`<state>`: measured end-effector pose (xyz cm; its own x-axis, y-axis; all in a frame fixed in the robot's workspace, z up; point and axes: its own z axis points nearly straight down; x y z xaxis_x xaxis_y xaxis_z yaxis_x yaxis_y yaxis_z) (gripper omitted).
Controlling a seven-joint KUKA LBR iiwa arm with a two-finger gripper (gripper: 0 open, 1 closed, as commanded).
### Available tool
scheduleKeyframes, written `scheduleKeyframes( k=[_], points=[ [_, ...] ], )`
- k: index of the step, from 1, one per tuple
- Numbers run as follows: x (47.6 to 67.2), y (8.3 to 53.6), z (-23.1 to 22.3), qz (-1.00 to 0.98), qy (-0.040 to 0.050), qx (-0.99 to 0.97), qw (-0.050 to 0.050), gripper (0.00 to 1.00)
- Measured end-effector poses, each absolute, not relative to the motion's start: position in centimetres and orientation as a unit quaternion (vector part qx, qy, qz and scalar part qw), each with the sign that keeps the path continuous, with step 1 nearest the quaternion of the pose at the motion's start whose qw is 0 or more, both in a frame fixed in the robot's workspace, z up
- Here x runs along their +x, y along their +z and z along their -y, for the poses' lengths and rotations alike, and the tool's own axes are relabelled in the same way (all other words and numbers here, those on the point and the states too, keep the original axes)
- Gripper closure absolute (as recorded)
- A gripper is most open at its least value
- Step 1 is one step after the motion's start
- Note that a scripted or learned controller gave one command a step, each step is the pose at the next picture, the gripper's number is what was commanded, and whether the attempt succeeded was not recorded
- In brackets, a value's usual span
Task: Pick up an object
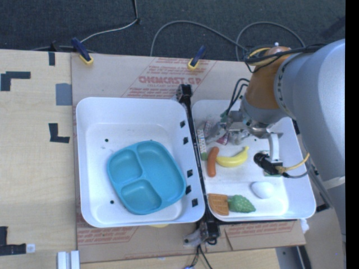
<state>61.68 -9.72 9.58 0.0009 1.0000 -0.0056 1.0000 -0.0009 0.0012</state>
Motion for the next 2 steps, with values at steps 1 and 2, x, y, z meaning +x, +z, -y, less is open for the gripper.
scheduleKeyframes(
  k=[1, 2],
  points=[
    [65.3, 8.6, 9.7, -0.707, -0.0003, 0.707, 0.002, 0.0],
    [62.7, 8.6, 10.0, -0.707, 0.0003, 0.707, 0.002, 0.0]
  ],
)
